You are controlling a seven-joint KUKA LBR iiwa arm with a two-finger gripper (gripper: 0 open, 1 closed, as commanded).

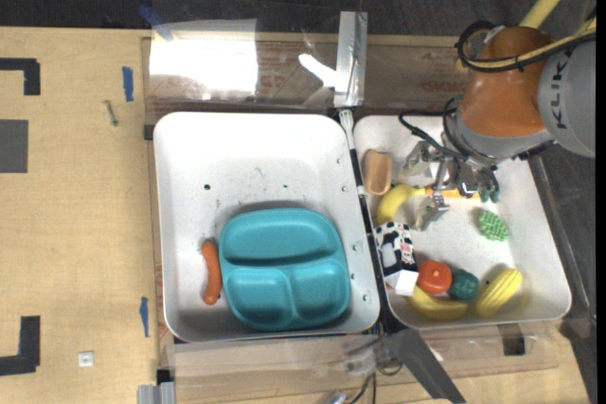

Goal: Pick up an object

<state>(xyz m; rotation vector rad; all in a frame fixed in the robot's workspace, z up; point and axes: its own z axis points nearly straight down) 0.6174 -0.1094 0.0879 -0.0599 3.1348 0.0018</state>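
Hovering over the right bin [554, 293], the arm's pincer [437, 196] hangs just beside a yellow lemon [393, 202] w/ toys nearby; can't tell if it's open, nothing seen gripped. Teal tray [284, 268] in left bin [180, 156].

bins [180, 147]: white, two side by side
tray [282, 268]: teal, in the 9 o'clock bin
carrot [210, 272]: orange, at the tray's 9 o'clock
block [378, 171]: tan
lemon [394, 202]: yellow
cow toy [396, 246]: black and white patches
leafy piece [492, 225]: green, bumpy texture
banana [431, 302]: yellow
tomato [435, 278]: orange-red
round piece [464, 285]: dark teal
corn [499, 289]: yellow, ribbed
arm [511, 90]: grey with orange band
table [66, 222]: tan, black corner marks, blue tape bits
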